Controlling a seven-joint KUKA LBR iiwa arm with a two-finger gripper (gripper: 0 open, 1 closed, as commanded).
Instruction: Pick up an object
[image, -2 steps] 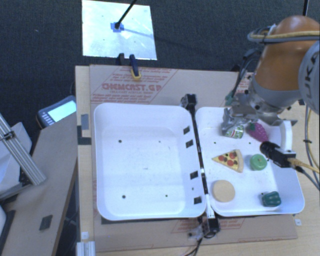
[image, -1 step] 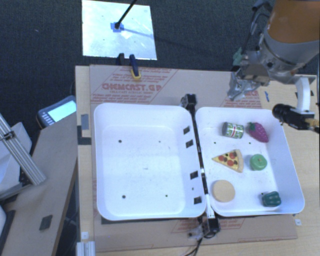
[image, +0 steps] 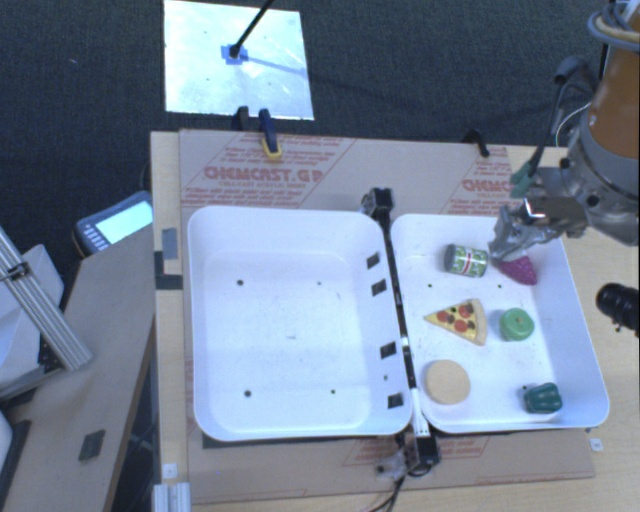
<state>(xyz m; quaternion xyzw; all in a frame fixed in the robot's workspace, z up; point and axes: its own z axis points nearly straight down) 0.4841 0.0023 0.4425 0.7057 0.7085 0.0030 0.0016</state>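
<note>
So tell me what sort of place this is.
Probably a robotics lab test bench: two white bins clamped on cardboard, toy food such as a pizza slice and a small can, and a robot arm's gripper above them.

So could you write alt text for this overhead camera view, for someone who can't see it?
A grey robot arm's gripper hovers over the right white bin, between a small green-labelled can and a magenta toy. That bin also holds a toy pizza slice, a green round toy, a tan disc and a dark green toy.
</note>
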